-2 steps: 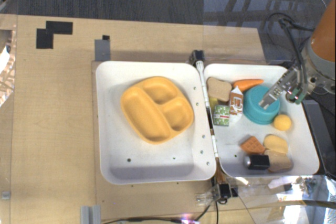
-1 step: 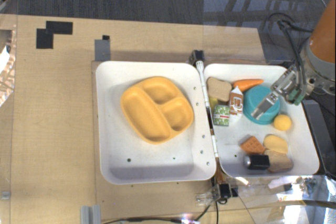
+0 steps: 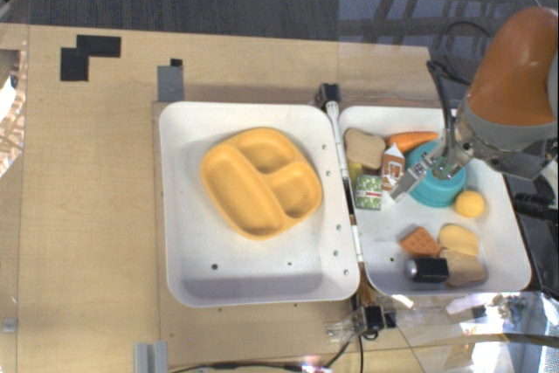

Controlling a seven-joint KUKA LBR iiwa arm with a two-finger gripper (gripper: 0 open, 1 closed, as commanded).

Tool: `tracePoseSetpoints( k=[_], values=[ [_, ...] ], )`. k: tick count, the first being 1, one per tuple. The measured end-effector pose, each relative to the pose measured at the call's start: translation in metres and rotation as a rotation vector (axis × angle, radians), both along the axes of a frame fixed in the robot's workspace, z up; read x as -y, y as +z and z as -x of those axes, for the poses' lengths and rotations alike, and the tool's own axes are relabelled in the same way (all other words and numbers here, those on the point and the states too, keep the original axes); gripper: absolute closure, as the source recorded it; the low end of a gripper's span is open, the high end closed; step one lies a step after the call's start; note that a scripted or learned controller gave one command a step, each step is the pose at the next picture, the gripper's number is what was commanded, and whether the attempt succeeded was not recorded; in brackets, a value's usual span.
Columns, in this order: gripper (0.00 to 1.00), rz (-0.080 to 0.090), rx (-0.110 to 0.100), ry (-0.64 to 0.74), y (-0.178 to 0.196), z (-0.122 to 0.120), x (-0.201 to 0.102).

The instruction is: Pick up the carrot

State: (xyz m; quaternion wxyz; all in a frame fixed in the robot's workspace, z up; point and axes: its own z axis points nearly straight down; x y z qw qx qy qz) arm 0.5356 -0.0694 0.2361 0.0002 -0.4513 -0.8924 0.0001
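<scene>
Here your gripper hangs low over the middle of the right bin, just beside the teal cup; you cannot tell from this angle how far it is open, and nothing shows in its grasp. The carrot lies near that bin's far edge, between the bread slice and the arm. A small carton stands just beside it. The yellow divided plate sits in the left bin.
</scene>
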Motion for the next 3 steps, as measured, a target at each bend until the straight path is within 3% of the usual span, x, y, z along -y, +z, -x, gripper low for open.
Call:
tracePoseSetpoints(
  k=[1, 2, 3],
  values=[
    [0.00, 0.006, 0.008, 0.537, -0.050, 0.047, 0.100],
    [0.00, 0.002, 0.009, 0.320, -0.116, 0.011, 0.118],
    [0.00, 0.016, 0.024, 0.392, -0.139, 0.016, 0.082]
  ],
)
